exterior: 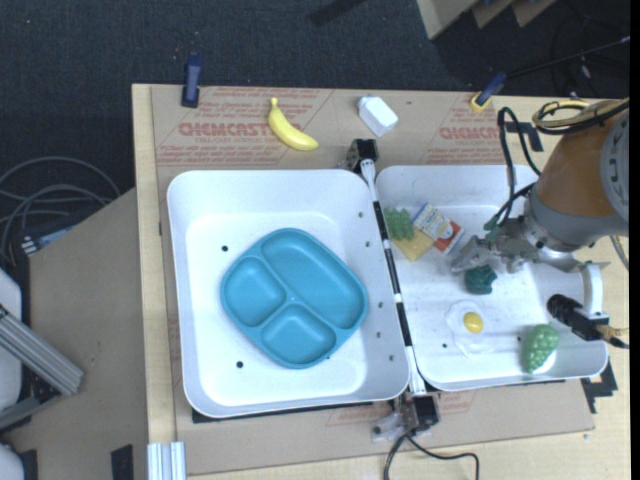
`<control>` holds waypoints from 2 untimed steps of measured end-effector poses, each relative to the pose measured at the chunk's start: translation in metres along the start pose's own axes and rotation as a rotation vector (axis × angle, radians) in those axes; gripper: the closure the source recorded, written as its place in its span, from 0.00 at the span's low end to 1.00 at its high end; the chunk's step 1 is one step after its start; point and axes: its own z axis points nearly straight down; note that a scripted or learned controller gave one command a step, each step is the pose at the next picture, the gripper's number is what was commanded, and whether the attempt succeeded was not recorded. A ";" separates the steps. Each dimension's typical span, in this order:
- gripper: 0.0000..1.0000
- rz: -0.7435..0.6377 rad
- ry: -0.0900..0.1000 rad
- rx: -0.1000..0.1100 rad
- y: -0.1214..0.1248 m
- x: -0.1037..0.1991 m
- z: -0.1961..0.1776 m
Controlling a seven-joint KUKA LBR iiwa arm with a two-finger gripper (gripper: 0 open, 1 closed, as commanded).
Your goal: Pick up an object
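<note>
Hand (478, 258) beside teal toy (481, 280) (carton (437, 230) near).

We are looking at a robotics lab: a cardboard-topped bench (330, 133) on dark carpet, two white bins (200, 218) clamped side by side, loose cables (50, 203) coiled on the floor, an aluminium frame rail (40, 353), and toy food like a plastic banana (290, 128).

- We saw even, bright overhead light, with the white bins (200, 208) nearly washed out.
- Shadows stayed soft and short.
- We found the frame slightly soft and grainy, the dark floor (80, 38) dim.
</note>
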 end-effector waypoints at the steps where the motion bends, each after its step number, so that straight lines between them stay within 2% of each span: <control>1: 0.00 0.000 0.000 0.000 -0.018 0.033 0.011; 2: 1.00 0.001 -0.002 -0.005 -0.017 0.032 -0.001</control>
